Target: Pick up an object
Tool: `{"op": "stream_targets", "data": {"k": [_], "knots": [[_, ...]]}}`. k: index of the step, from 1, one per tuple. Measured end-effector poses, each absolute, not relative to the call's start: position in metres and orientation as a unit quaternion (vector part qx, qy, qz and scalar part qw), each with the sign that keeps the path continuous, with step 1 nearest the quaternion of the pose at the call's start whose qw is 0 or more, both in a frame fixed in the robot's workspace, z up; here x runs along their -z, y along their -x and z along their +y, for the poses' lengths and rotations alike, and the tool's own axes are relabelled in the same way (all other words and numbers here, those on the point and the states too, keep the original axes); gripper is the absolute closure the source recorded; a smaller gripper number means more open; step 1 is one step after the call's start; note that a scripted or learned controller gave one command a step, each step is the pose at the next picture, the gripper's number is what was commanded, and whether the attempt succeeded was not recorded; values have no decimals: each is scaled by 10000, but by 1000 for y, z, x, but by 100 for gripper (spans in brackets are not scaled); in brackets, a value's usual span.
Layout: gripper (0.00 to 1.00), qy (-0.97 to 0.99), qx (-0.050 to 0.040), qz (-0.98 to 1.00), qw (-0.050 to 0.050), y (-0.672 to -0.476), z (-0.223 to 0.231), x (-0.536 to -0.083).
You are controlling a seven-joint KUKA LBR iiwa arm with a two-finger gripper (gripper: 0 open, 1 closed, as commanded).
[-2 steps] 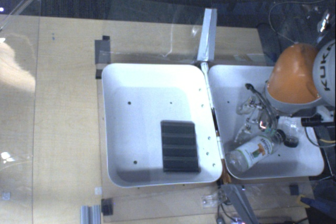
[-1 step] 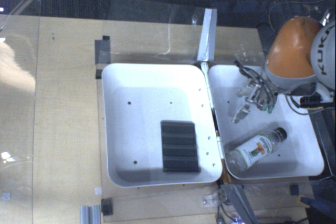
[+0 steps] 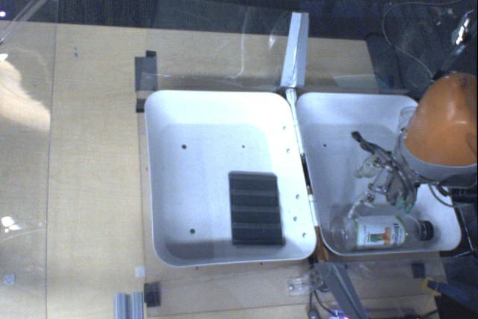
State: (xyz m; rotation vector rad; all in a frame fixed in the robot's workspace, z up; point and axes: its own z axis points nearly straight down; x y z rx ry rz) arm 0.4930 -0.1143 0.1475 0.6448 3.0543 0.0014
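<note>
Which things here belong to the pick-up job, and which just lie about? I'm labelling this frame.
Job:
- pincer, low in the right bin
- clear bottle, lying on its side just under it

Lying about:
- ribbed black block in the left bin

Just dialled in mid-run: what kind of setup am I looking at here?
Most likely a lab bench built for robot picking trials. Two white bins sit side by side on a wooden bench, clear panels fence it in, and the arm's tool hangs in the right bin above a clear bottle.
</note>
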Motion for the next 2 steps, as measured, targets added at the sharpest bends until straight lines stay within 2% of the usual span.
{"op": "stream_targets", "data": {"k": [1,2], "knots": [[0,-3528,-29,9356,119,-494,-85,-91],[0,-4642,-31,8857,59,-529,-89,-90]]}}
